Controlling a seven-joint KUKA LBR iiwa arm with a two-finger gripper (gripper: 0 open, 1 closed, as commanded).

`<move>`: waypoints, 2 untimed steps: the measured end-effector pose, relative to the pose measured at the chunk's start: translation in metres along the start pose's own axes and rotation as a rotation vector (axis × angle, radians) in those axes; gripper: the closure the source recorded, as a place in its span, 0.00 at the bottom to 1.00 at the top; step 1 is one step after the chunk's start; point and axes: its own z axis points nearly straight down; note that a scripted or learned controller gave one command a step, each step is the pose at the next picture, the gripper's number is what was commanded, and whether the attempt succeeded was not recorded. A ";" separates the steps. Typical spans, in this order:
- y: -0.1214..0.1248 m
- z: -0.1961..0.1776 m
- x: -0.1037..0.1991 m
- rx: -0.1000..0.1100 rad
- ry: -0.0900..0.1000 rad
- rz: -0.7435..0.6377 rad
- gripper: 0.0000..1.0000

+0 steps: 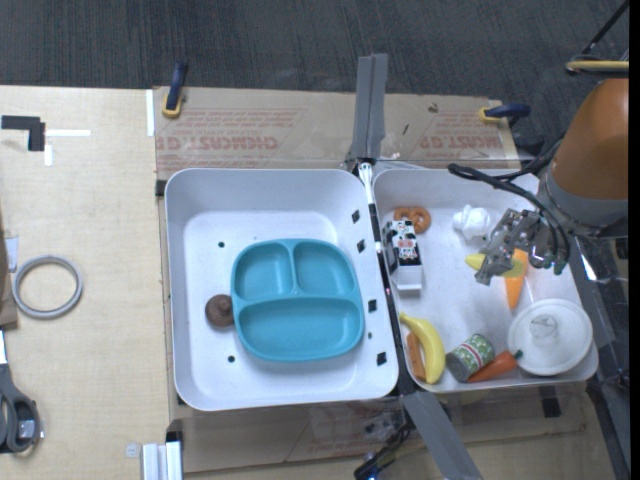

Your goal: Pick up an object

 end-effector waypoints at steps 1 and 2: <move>-0.061 0.083 0.035 0.000 -0.003 -0.099 1.00; -0.055 0.082 0.026 -0.001 -0.005 0.290 1.00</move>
